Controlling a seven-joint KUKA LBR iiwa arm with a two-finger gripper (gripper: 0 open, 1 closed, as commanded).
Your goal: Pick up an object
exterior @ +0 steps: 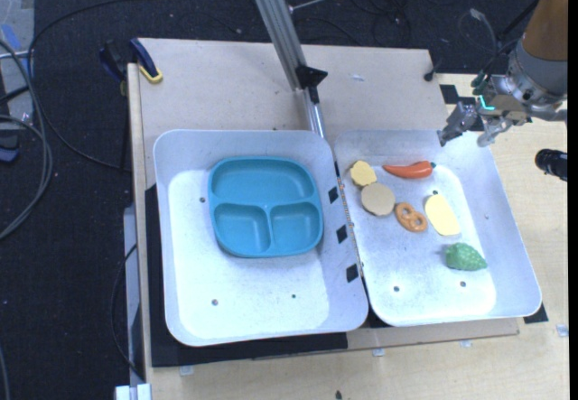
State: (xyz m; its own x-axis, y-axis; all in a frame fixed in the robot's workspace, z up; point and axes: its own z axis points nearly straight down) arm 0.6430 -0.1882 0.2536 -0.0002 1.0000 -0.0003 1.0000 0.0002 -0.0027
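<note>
Tan bench on dark cabled floor, two white bins, claw spread apart, holding nothing

A blue divided plate with three compartments lies in the left white bin, toward that bin's far right part. The right white bin sits just beside it, their inner edges touching or overlapping near the middle of the surface. A slanted metal pole crosses the surface's far edge. A blue and yellow clamp sits at the surface's far left corner. Black cables trail over the dark floor beyond.
</note>
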